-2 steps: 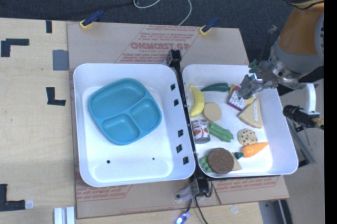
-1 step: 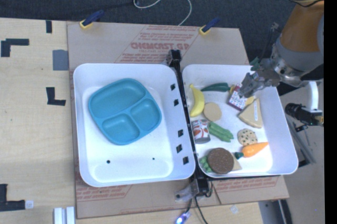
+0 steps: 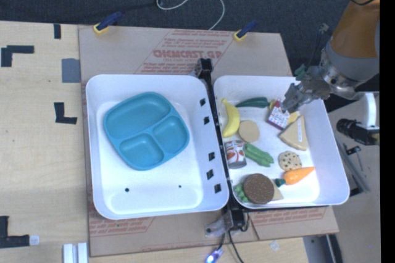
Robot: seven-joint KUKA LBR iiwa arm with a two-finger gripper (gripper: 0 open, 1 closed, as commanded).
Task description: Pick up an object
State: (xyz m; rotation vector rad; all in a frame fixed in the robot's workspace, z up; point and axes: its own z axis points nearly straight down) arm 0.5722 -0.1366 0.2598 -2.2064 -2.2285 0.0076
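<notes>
Blue divided plate (image 3: 146,130) in the left white bin (image 3: 105,194). Right white bin (image 3: 327,187): yellow banana (image 3: 231,118), dark green bean (image 3: 252,102), brighter green pod (image 3: 258,155), tan round cracker (image 3: 249,131), pale yellow cheese wedge (image 3: 295,134), speckled tan cookie (image 3: 289,160), orange carrot (image 3: 298,175), dark brown burger patty (image 3: 258,188), red-and-white can (image 3: 235,154). My arm (image 3: 355,33) shows orange above grey. My end effector (image 3: 295,97) is grey. Desk (image 3: 37,132) light wood with black marks.
</notes>
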